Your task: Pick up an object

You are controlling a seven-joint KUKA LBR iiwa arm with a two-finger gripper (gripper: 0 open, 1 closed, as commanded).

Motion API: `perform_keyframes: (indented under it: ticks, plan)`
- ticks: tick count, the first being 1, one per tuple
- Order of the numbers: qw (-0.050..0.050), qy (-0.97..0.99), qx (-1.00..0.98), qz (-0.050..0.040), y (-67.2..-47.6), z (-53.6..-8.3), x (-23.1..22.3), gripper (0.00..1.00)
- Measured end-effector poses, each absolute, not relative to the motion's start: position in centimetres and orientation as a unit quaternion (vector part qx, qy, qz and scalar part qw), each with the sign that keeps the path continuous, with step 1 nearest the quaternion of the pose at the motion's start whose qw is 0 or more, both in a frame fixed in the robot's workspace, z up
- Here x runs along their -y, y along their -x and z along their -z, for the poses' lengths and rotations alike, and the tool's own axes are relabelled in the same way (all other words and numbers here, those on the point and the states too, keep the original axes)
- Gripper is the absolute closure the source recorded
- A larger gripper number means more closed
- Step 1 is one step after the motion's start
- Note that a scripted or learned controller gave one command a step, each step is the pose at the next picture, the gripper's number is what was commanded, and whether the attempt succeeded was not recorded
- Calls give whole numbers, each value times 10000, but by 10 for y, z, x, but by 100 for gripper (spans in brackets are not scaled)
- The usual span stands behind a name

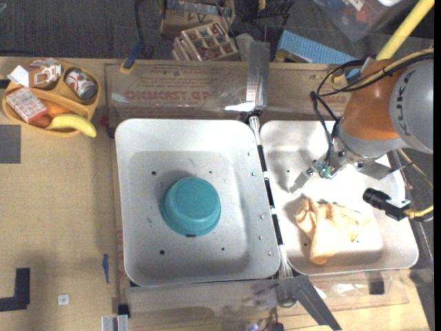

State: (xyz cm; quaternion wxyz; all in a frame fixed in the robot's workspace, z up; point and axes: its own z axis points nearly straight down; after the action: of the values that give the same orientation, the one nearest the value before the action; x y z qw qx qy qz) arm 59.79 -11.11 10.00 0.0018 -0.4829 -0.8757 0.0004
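A teal bowl [191,206] lies upside down in the middle of the left bin [138,143]. In the right bin [289,140], a crumpled tan and white soft object [329,227] rests near the front. My gripper [311,175] hangs low over the right bin's middle, just above and left of the soft object's far end. Nothing is visibly held in it. The grey arm with its orange band [372,109] reaches in from the right.
A yellow tray [14,105] with a banana and food items sits on the bench at the far left. A black cylindrical part [383,203] juts over the right bin's right side. Boxes and cables crowd the area behind the bins.
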Motion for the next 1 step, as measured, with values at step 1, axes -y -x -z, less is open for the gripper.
perform_keyframes:
  ticks: [1]
  plan:
    - [-53,4404,8978,26,-541,-88,99,0]
